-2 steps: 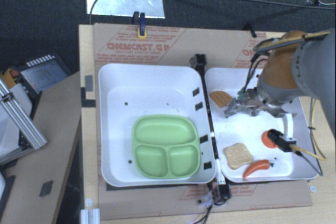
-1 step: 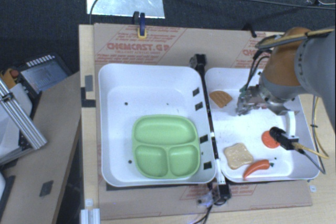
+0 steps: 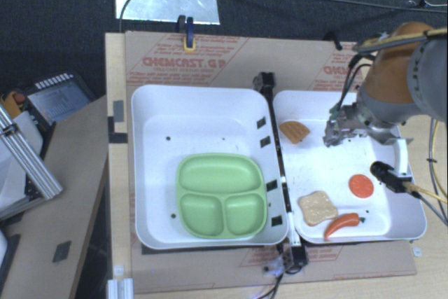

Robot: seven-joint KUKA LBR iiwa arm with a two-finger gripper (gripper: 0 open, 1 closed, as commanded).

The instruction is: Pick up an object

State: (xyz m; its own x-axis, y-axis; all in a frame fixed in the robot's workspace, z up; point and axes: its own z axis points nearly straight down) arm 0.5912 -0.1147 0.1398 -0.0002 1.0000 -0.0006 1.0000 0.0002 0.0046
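The right bin [image 3: 392, 227] holds four small items: a tan wedge-shaped piece [image 3: 295, 131] near its upper left, a red disc [image 3: 361, 185] at centre right, a slice of toast [image 3: 318, 207] at the lower left, and a red chili pepper [image 3: 341, 224] beside the toast. My gripper [image 3: 337, 132] hangs low over the bin's upper middle, to the right of the tan wedge and apart from it. No item shows between its fingers.
The left bin [image 3: 157, 115] contains a green three-compartment plate [image 3: 219, 194]. A black divider clamp [image 3: 266, 84] runs between the bins. The arm's grey body and orange band [image 3: 392, 73] fill the upper right. Cables trail by the right bin's edge [image 3: 392, 178].
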